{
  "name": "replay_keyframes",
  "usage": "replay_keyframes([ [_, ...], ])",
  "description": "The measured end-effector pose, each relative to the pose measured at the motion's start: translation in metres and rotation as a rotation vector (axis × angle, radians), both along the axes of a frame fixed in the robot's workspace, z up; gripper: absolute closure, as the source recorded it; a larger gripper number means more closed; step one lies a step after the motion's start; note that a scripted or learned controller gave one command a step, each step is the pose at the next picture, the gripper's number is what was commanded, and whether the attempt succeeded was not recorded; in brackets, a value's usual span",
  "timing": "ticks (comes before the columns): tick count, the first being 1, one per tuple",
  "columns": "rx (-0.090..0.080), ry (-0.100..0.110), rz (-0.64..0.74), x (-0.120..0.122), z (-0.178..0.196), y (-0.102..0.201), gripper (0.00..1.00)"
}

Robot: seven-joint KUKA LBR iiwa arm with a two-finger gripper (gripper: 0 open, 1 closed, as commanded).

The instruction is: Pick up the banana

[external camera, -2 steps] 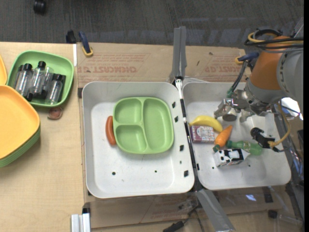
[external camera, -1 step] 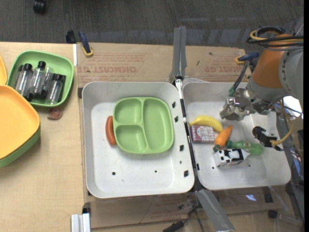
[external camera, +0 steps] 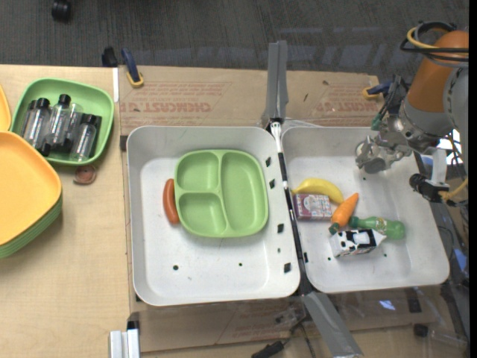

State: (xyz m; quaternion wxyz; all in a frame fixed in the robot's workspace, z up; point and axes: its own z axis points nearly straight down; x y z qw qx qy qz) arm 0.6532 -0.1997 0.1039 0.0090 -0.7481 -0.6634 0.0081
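well, the banana (external camera: 319,188) lies in the right bin (external camera: 417,274), near its left wall and about midway between far and near, resting just beyond a small dark red packet (external camera: 313,206) and touching or nearly touching the top of a carrot (external camera: 344,210) at its right end. the gripper (external camera: 373,157) hangs over the far right part of the same bin, well apart from the fruit, with nothing between it and the bin floor; whether the claw is open or closed i cannot tell from this slant.

the step in hand looks like the approach. to do it well the arm should travel left and a bit nearer, then come down over the banana's middle, with the claw set across the fruit and not along it, keeping clear of the carrot and the packet.

the banana's long axis runs roughly left to right, sloping slightly nearer toward its right end. its arch bows toward the far side, and which end bears the stem is too small to tell.
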Motion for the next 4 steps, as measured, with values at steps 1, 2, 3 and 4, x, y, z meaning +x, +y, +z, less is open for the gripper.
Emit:
replay_keyframes([
  [1,-0.003,-0.023,0.015,-0.010,0.078,0.043,1.00],
  [2,0.001,-0.023,0.316,-0.022,0.075,0.012,1.00],
  [3,0.003,-0.025,0.545,-0.034,0.076,-0.023,1.00],
  [4,0.007,-0.025,0.818,-0.071,0.078,-0.022,1.00],
])
